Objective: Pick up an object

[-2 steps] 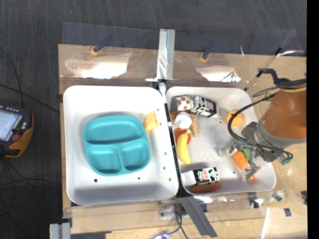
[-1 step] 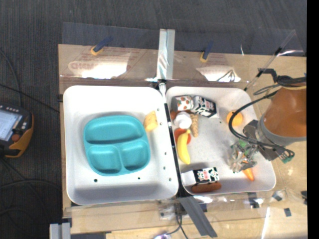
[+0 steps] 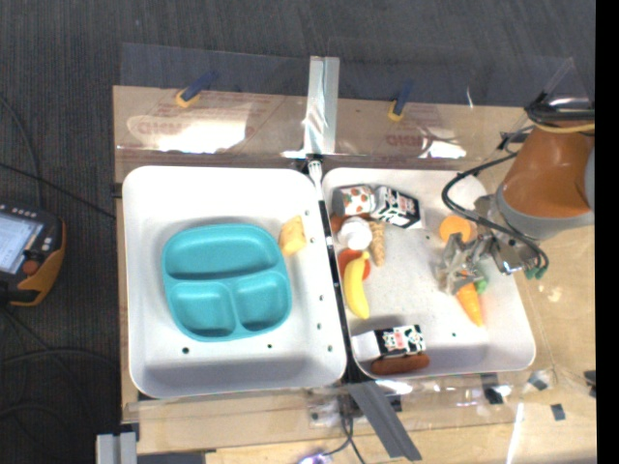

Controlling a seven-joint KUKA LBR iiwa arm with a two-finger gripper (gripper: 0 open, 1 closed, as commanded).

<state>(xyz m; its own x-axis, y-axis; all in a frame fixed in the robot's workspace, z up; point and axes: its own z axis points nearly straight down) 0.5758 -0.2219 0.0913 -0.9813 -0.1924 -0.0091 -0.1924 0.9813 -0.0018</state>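
Setting: a wooden bench [image 3: 145, 114] stood on dark grey carpet, bearing two shallow white bins side by side, with clear plastic sheeting taped along the far edge.
Left bin: the left white bin [image 3: 145, 259] held a teal three-compartment plastic tray [image 3: 227, 280] at its middle and a small yellow toy piece [image 3: 292, 235] at its right wall.
Right bin: the right white bin [image 3: 508, 341] held a yellow toy banana [image 3: 357, 288] near its left wall, a black-and-white cow-print carton [image 3: 398, 338] at its near edge, and an orange toy carrot [image 3: 470, 303] toward its right side.
Arm: the grey arm with its orange band [image 3: 546, 177] reached over the right bin's far right corner.
Claw: the claw [image 3: 462, 269] hung low at the carrot's upper end, just beside or touching it; whether it was open or closed could not be told.
Handling: the carrot looked light, stiff and smooth, probably slippery plastic; its taper would favour a hold across the thicker upper half.
Risk: a pinch near the narrow tip would likely squeeze it out.
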